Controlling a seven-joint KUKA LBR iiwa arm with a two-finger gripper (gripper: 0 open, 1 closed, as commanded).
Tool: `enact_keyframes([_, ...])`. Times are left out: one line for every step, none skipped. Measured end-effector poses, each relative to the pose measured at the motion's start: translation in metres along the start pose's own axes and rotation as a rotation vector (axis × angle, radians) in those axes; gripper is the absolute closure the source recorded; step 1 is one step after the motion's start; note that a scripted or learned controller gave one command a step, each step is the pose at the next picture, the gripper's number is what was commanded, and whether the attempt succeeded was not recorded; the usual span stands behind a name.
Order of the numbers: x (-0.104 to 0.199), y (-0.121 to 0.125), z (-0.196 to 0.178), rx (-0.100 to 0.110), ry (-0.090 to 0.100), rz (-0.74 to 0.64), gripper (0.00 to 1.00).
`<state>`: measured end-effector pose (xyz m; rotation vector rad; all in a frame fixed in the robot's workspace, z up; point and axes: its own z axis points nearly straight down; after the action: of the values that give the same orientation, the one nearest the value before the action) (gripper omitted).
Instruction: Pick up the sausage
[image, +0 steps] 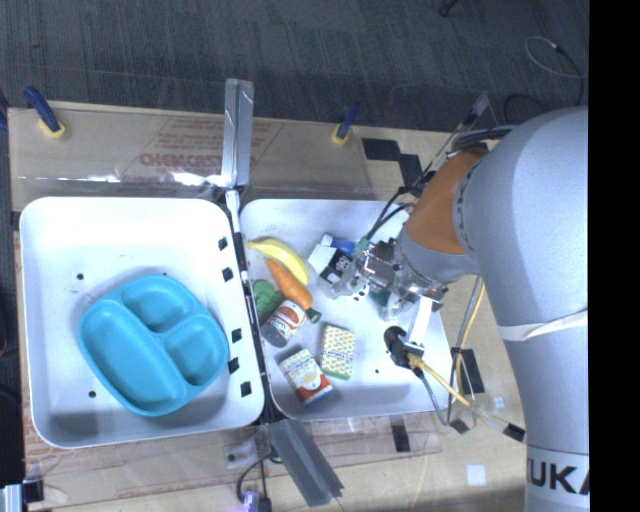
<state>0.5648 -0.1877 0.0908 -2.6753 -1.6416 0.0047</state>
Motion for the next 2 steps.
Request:
enact_keyframes([0.022, -0.001, -0.076, 0.000, 0.001, 0.155, 0.00])
enact_keyframes([-0.021, -0.009, -0.088, 0.004, 0.001, 0.211, 0.00])
